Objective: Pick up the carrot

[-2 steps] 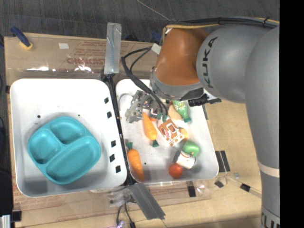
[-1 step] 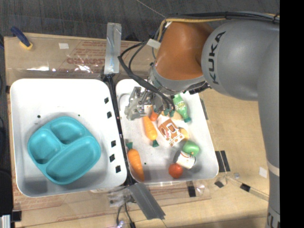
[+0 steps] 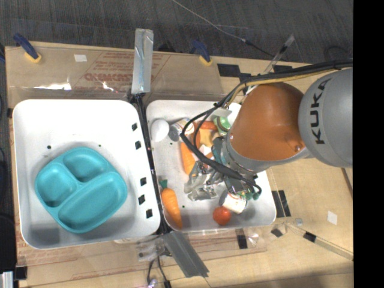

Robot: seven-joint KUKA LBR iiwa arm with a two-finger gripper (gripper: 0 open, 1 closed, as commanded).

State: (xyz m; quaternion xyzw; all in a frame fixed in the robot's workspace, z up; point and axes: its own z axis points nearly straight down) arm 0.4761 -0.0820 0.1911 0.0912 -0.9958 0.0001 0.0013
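The gripper (image 3: pixel 201 182) sits low in the right bin (image 3: pixel 264 216); I cannot tell its state. A carrot (image 3: pixel 171 207) lies at its seven o'clock.

Single fixed camera above bench (image 3: pixel 54 59), looking down at slant. Frames both white bins: left bin (image 3: pixel 24 161), right bin (image 3: pixel 264 218). Arm (image 3: pixel 270 125) enters from view's right, covering part of right bin.

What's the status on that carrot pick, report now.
Gripper low in right bin, fingers unclear. Carrot at bin's left wall, ungrasped. Second carrot, tomato nearby.
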